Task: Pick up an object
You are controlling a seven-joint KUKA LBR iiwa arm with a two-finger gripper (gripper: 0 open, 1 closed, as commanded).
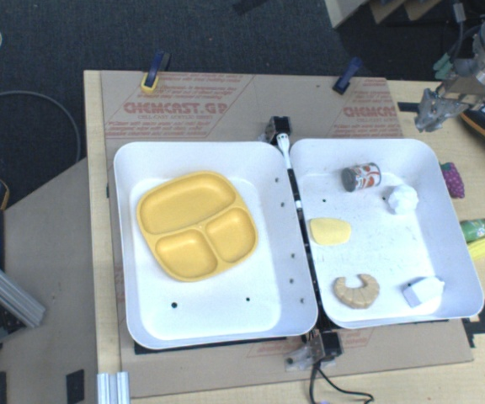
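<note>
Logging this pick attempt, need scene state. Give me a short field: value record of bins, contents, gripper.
left bin: yellow divided plate, three compartments, lying flat
right bin: five loose items, none touching
can: on its side, far end of bin
yellow flat piece: near the divider between bins
croissant-shaped piece: near end of bin
white lump: right of the can
white block: near right corner
gripper: above the bench beyond the right bin's far right corner, holding nothing visible
outside bin: purple item, green bottle by right rim
</note>
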